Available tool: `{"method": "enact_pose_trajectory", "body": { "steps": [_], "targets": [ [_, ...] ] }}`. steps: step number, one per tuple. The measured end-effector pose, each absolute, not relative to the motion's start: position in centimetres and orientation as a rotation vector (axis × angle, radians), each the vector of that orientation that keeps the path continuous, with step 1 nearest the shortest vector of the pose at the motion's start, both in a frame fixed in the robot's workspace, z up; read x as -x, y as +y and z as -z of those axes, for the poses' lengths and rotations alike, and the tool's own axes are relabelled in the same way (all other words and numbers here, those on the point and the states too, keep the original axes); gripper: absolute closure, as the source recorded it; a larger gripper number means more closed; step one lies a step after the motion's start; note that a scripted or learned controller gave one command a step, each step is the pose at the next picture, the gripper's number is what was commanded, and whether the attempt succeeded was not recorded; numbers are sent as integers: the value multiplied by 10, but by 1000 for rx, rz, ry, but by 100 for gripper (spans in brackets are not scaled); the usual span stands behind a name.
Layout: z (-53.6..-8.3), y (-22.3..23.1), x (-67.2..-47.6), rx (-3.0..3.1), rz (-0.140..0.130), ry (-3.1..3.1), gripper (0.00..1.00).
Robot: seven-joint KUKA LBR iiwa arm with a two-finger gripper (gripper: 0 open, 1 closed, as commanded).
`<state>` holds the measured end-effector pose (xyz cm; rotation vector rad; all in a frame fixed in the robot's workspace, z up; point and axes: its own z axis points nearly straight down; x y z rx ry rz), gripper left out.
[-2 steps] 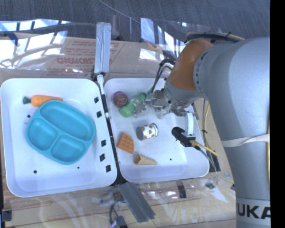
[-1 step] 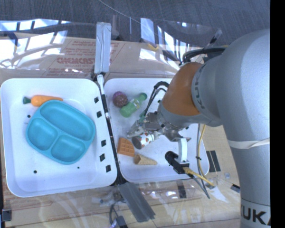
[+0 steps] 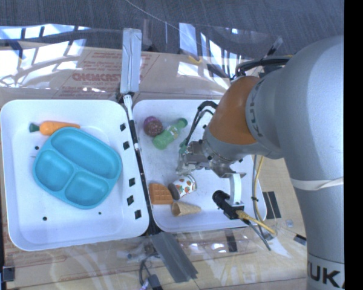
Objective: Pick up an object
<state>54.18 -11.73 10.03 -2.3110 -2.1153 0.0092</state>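
Below, the gripper, its grip impossible to judge, hangs over a round patterned ball beside a ridged waffle

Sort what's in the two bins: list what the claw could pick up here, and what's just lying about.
In play, right bin:
claw
patterned ball
waffle piece
cone
purple fruit
green toy

Lying about, left bin:
blue divided plate
carrot

bench | bears: left bin; right bin; side by side
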Motion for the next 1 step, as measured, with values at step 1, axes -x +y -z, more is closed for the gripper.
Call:
{"method": "enact_pose_trajectory", "body": {
  "steps": [1],
  "targets": [
    [-192, -32, -564, 2065, -1, -2365, 100]
  ]
}}
